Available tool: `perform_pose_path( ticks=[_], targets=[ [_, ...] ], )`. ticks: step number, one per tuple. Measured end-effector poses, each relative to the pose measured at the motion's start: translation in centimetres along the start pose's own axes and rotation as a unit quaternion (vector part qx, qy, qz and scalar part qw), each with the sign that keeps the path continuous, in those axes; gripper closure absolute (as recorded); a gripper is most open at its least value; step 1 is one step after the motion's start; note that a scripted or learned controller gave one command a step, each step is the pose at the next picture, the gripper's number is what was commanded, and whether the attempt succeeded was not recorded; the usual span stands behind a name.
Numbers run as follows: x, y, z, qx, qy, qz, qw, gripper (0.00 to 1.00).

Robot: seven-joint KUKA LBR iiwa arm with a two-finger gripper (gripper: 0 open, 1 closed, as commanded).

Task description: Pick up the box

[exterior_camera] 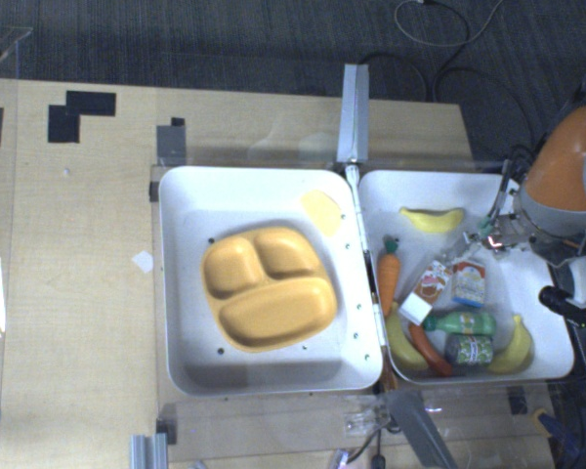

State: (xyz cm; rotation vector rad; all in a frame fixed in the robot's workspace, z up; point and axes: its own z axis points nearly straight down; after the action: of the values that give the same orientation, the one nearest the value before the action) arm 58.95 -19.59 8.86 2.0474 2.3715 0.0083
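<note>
The box (415, 309) is small and white with a teal edge. It lies in the right bin (557, 360), near its left wall, between a carrot (389, 272) and a green bottle (459, 322). The arm reaches in from the right, its orange band (566, 169) over the bin's far right corner. The gripper (492, 238) hangs over the upper right part of the bin, above and to the right of the box and well apart from it. Nothing visible is held in it.
The right bin is crowded: a banana (431, 220) at the back, two snack packets (452, 283), a dark can (469, 350), a red chilli (430, 348) and more bananas (514, 345) at the front. The left bin (176, 360) holds a yellow divided tray (269, 286).
</note>
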Motion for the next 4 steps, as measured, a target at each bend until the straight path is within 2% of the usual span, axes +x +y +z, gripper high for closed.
perform_pose_path(
  ticks=[1, 2, 3, 4],
  targets=[
    [0.2, 0.3, -1.2, -0.002, 0.001, -0.001, 1.0000, 1.00],
    [0.2, 0.3, -1.2, -0.002, 0.001, -0.001, 1.0000, 0.00],
    [-0.3, -4.1, -0.1, 0.000, 0.000, -0.009, 1.0000, 0.00],
    [-0.2, -3.9, -1.1, -0.002, 0.001, -0.010, 0.9999, 1.00]
  ],
)
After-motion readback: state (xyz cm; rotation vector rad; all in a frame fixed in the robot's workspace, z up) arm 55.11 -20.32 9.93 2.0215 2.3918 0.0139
